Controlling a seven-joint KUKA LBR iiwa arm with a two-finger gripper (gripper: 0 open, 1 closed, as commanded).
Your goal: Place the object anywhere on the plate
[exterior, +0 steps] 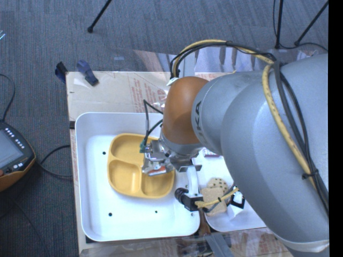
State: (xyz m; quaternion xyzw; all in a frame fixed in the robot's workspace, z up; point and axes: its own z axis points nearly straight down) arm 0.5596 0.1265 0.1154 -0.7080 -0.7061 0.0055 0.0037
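A slanted overhead look at a bench carrying two shallow white bins side by side. The left bin (pixel 91 197) fills the lower middle of the picture; a sliver of the right bin (pixel 236 224) shows at about five o'clock from it. A yellow divided plate (pixel 126 167), with three compartments, lies in the left bin toward its right wall. A large grey arm (pixel 268 143) with an orange band (pixel 182 111) reaches in from three o'clock and covers most of the right side. Its gripper (pixel 155 165) hangs over the plate's right-hand edge, at three o'clock on the plate; whether it is wide, narrow or holding anything cannot be told, since the wrist hides it from above. A small reddish-white bit shows just under the gripper, too blurred to identify. In the right bin, two tan, speckled cookie-like objects (pixel 216 191) lie near its left wall, apart from the plate. A black and yellow cable crosses them.
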